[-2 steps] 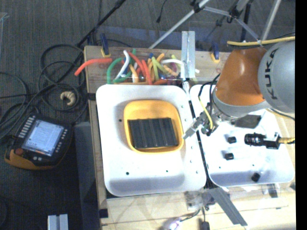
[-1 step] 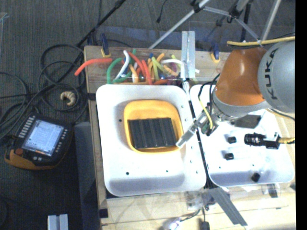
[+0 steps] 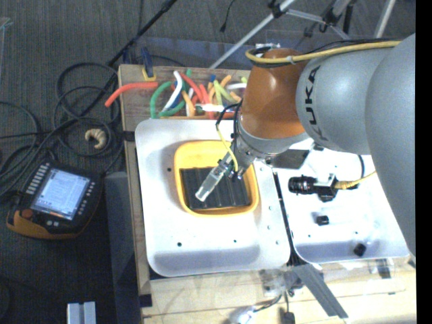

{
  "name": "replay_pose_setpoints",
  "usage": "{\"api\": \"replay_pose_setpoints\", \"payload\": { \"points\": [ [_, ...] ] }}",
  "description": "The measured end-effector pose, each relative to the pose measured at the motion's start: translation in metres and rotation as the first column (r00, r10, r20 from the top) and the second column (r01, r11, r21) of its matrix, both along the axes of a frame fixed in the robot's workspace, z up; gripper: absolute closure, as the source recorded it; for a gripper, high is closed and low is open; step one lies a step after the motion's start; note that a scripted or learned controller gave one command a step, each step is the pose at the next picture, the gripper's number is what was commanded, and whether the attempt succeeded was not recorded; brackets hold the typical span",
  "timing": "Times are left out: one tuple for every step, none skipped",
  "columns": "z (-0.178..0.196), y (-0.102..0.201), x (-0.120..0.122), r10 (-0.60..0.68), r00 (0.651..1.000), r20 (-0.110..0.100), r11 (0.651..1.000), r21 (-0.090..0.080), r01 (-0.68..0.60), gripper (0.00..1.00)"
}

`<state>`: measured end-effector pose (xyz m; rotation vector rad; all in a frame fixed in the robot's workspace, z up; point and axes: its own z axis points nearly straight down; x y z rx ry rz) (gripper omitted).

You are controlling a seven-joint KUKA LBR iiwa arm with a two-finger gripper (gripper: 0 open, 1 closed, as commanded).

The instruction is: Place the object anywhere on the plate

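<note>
A flat black rectangular pad with a ribbed surface (image 3: 226, 193) lies inside the yellow square plate with a raised rim (image 3: 185, 155), filling most of the plate's floor. The plate sits in the left shallow white bin (image 3: 162, 238), towards its far side. The grey arm with an orange band (image 3: 277, 100) reaches in from the right and hangs over the plate's right half. The jaws slant down and leftward over the black pad, their pale tip above its left part. Whether they are open or closed cannot be told, nor whether they touch the pad. In the right shallow white bin (image 3: 337, 252) lie two small black pieces (image 3: 322, 219), well apart from the plate. A tangle of coloured tubes (image 3: 189, 94) rests on the wooden bench (image 3: 133, 106) behind the bins.
</note>
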<state>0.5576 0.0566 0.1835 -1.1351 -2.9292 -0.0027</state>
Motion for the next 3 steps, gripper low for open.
{"api": "replay_pose_setpoints", "payload": {
  "points": [
    [0.001,-0.017,0.081,0.095,0.996,0.002,0.996,-0.005,-0.094,0.00],
    [0.001,-0.070,0.100,0.144,0.990,0.002,0.989,-0.006,-0.144,0.00],
    [0.013,-0.114,0.103,0.186,0.983,0.003,0.983,-0.006,-0.186,0.00]
  ]
}}
